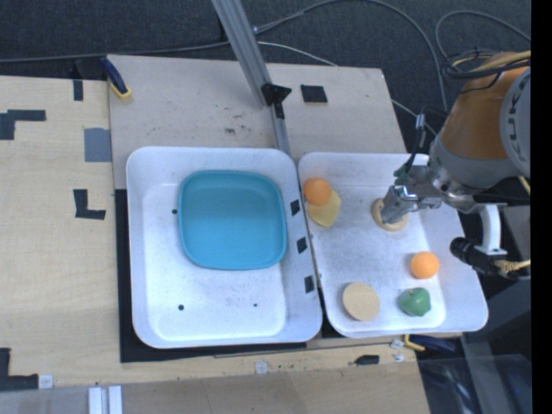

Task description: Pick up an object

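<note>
Holding a blue plate (pixel 232 219), the left bin (pixel 142 257); gripper (pixel 395 211), grip state unclear, in the right bin (pixel 466 313).

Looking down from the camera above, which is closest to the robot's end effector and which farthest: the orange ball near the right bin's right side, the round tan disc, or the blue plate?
From the end effector, in the right bin's upper part:
1. Orange ball, just below it, right side.
2. Tan disc, bottom of the right bin.
3. Blue plate, in the left bin.

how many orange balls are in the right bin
2: one orange ball near the right bin's upper left corner, resting on a yellowish piece, another toward its right side above a green object.
</note>
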### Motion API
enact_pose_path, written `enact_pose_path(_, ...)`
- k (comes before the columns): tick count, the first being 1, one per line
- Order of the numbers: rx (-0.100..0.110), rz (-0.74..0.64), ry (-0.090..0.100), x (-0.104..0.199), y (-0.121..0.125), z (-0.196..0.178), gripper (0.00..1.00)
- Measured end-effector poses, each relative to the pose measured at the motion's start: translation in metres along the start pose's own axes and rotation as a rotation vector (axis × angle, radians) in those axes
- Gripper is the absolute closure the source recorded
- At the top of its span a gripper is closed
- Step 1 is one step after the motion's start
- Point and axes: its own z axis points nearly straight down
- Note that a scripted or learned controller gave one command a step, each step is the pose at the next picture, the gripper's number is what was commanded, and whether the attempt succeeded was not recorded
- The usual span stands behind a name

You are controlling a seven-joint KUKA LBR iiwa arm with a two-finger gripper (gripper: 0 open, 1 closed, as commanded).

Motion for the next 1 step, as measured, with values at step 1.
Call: enact_pose_path(1,0.004,-0.003,0.001,0.0460,0.0032,0.0048,1.00)
